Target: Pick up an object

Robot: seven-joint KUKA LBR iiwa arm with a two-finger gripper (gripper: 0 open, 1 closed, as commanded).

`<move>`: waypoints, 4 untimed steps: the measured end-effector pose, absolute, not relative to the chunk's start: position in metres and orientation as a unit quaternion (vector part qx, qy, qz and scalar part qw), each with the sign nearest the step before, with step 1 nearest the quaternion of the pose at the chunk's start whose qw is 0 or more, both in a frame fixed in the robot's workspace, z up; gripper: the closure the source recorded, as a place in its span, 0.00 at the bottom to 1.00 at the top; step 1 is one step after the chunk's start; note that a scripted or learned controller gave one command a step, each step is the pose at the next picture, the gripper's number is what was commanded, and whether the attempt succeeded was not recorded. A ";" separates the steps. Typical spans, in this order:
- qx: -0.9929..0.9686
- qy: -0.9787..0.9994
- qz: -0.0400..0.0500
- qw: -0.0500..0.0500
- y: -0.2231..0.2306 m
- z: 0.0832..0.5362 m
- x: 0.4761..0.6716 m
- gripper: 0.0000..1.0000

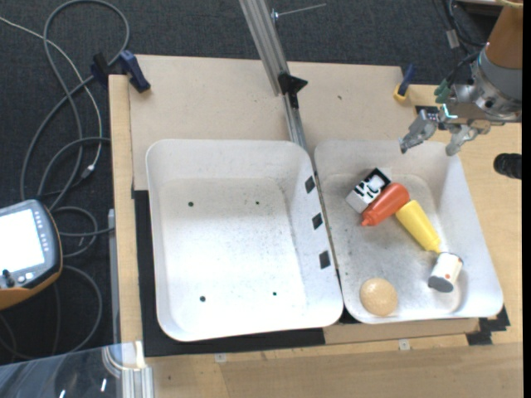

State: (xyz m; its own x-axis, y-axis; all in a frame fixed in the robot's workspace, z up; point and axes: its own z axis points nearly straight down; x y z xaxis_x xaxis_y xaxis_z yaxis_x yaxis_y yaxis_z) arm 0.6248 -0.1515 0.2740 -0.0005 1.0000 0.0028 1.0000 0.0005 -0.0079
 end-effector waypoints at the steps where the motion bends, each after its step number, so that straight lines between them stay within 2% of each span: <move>1: -0.706 -0.708 0.001 0.002 -0.151 0.277 0.625 0.00; 3: -0.707 -0.707 0.002 0.004 -0.153 0.154 0.618 0.00; 4: -0.707 -0.708 -0.001 0.002 -0.147 0.110 0.627 0.00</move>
State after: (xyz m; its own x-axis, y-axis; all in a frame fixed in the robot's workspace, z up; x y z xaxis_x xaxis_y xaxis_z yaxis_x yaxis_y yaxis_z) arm 0.6266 -0.1468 0.1102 -0.0012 1.0000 0.0038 1.0000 0.0012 -0.0017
